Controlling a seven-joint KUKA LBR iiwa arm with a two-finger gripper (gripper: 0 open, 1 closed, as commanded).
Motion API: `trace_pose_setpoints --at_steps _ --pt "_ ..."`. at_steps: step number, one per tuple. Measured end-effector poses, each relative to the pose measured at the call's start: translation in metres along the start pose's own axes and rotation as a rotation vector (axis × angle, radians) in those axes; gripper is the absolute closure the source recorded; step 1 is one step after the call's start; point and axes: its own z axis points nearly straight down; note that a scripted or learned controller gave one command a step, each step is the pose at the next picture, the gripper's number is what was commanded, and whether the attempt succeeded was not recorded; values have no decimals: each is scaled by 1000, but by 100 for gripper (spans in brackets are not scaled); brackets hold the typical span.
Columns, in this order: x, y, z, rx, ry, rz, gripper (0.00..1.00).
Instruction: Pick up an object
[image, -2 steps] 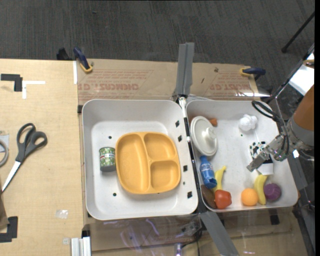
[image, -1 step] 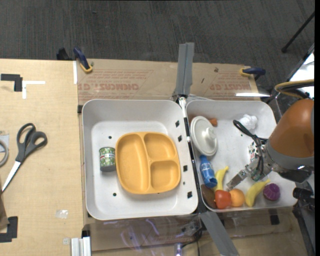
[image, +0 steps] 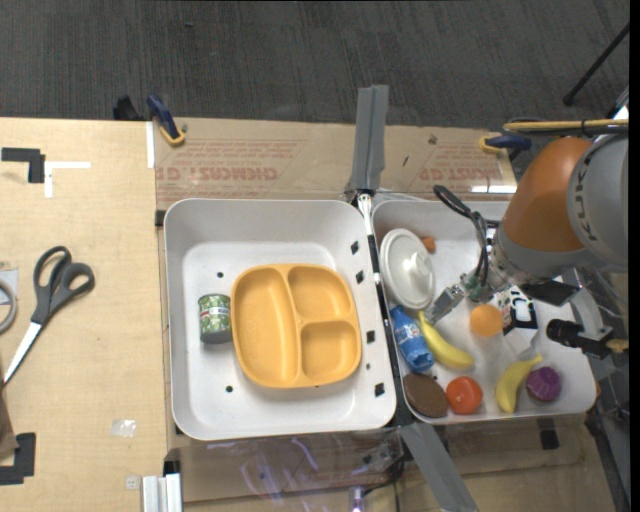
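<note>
Because the gripper (image: 478, 287) hangs low in the right bin (image: 580, 405), its tip sits just beside the orange ball (image: 486, 320), probably the thing it is after; whether its jaws are apart or together I cannot tell. Around it lie a white lid (image: 408, 266), two bananas (image: 446, 344), a blue bottle (image: 409, 338) and a purple ball (image: 544, 383), crowded close. The left bin (image: 190, 400) holds a yellow divided plate (image: 297, 325) and a small can (image: 214, 318), well apart from the arm

single fixed camera above the worktop (image: 80, 400), looking down at a slant on both white bins (image: 180, 330), arm (image: 560, 200) entering from right.
</note>
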Motion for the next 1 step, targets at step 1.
trace_pose_setpoints --at_steps 1 --pt "30 -79 1 3 2 211 0"
